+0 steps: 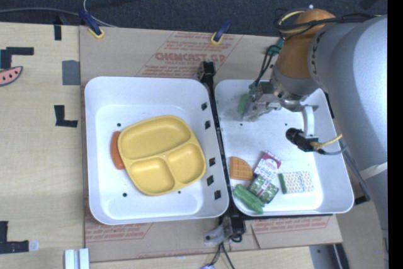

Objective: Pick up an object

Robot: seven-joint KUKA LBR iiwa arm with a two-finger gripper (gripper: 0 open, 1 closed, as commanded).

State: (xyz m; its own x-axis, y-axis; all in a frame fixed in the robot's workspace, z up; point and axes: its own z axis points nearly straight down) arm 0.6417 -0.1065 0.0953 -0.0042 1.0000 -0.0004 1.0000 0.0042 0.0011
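Gripper (250, 107) low over bare floor at top of right bin (334, 195), clench or release unreadable from here, maybe something green at tips, candidates (waffle (240, 168), packet (265, 177), green piece (248, 197)) well apart, so risks closing on nothing.

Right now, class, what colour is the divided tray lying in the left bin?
Yellow. The divided tray shows plainly in the camera view, lying in the left bin.
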